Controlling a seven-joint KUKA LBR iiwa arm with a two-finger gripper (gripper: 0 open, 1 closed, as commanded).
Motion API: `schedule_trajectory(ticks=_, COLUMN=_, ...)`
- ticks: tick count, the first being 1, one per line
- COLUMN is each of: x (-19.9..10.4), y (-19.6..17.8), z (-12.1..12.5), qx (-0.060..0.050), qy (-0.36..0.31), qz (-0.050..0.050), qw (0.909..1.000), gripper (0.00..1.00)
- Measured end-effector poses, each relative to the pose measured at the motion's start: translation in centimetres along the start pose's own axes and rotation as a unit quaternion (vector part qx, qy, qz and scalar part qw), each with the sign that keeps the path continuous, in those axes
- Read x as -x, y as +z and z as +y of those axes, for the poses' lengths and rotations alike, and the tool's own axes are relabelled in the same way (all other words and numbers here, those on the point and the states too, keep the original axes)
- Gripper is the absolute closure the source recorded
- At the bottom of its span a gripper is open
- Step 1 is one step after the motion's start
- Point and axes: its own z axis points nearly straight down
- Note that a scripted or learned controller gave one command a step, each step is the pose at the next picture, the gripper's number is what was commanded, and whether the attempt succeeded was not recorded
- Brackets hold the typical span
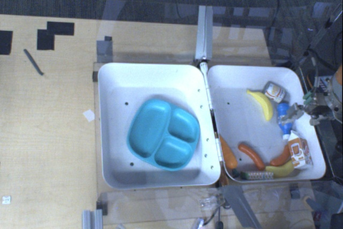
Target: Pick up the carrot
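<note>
Nearest the camera, along the front wall of the right-hand shallow white bin (pixel 321 171), lie a tapered orange carrot (pixel 229 155) in the front left corner against the divider, a reddish-orange sausage (pixel 252 154), a small yellow banana (pixel 281 169) and an orange-and-white carton (pixel 299 152). In the left-hand white bin (pixel 110 131) rests a blue three-compartment plastic plate (pixel 163 134). Farther back in the right bin lie a larger yellow banana (pixel 261 103) and a small tin (pixel 275 92), while the gripper (pixel 311 110) hangs over the bin's right rim, well apart from the carrot; whether it is open or closed cannot be told.
</note>
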Motion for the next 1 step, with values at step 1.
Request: schedule_trajectory(ticks=1, x=-8.59, y=9.03, z=-3.0, qx=-0.002, qy=0.163, qz=0.001, qw=0.9866, gripper=0.0)
